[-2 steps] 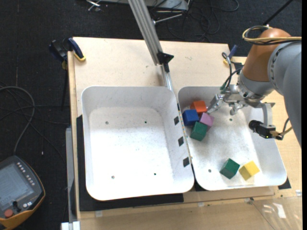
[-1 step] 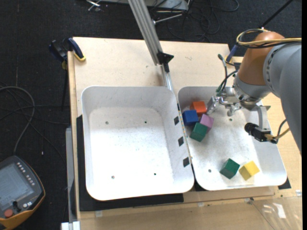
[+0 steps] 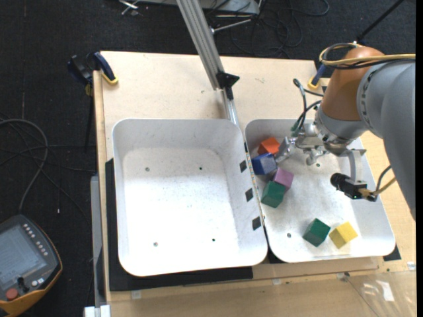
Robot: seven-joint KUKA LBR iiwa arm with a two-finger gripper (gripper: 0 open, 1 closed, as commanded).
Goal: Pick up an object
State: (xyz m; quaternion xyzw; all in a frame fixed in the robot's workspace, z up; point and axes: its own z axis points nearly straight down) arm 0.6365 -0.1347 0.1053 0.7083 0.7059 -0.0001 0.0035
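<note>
Several small blocks lie in the right bin (image 3: 370, 240). An orange block (image 3: 269, 145), a blue block (image 3: 263, 164), a pink block (image 3: 283, 177) and a dark green block (image 3: 273, 194) cluster by the bin's left wall. A green block (image 3: 316, 232) and a yellow block (image 3: 343, 234) sit near its front edge. My gripper (image 3: 293, 148) hangs low over the bin's back part, just right of the orange block and above the pink one. Nothing is visibly held in it.
The left bin (image 3: 125, 177) stands beside the right one, their walls meeting in the middle. A slanted metal pole (image 3: 201, 35) comes down to the bench behind the bins. A black cable connector (image 3: 350, 187) hangs off the wrist over the right bin.
</note>
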